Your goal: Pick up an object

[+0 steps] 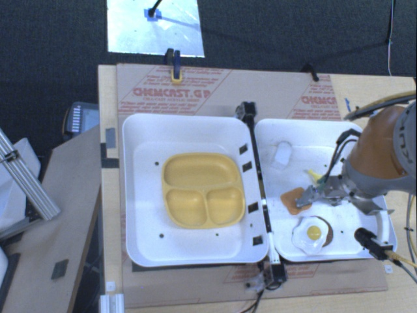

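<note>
Bench carries two white bins; left bin [140,175] has yellow divided tray [199,189], out of play. Right bin [293,132] holds fried egg [311,235], brown piece [293,201], pale lump [283,153]. Gripper [309,199] low beside brown piece, likely target; grip state unclear, nothing visibly held.

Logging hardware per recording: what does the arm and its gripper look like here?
The arm is a rounded grey body with a broad orange band above the wrist. Thin dark cables loop alongside it. The gripper is a small metallic grey assembly.
</note>
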`<state>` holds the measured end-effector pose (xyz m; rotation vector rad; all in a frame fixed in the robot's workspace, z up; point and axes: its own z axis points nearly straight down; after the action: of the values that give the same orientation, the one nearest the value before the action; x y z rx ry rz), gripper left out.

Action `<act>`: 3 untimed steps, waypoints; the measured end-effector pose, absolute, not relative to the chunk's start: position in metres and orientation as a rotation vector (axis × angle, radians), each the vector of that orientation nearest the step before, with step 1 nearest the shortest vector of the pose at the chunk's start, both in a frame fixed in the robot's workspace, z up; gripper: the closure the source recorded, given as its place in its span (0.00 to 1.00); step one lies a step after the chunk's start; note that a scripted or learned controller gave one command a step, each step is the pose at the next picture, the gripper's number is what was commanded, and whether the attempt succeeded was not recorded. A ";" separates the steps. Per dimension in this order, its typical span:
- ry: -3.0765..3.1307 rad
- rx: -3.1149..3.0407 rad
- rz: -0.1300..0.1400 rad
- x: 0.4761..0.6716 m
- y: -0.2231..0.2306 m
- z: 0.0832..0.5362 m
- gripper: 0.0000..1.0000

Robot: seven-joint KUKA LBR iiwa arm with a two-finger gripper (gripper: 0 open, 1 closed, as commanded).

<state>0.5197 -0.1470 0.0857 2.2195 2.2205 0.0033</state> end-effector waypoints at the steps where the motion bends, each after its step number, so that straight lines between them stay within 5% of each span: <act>1: 2.221 2.214 0.011 0.522 -0.146 0.099 1.00; 3: 2.221 2.212 0.005 0.529 -0.149 0.191 1.00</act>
<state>0.5290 -0.1495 0.1907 2.2122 2.2215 0.0053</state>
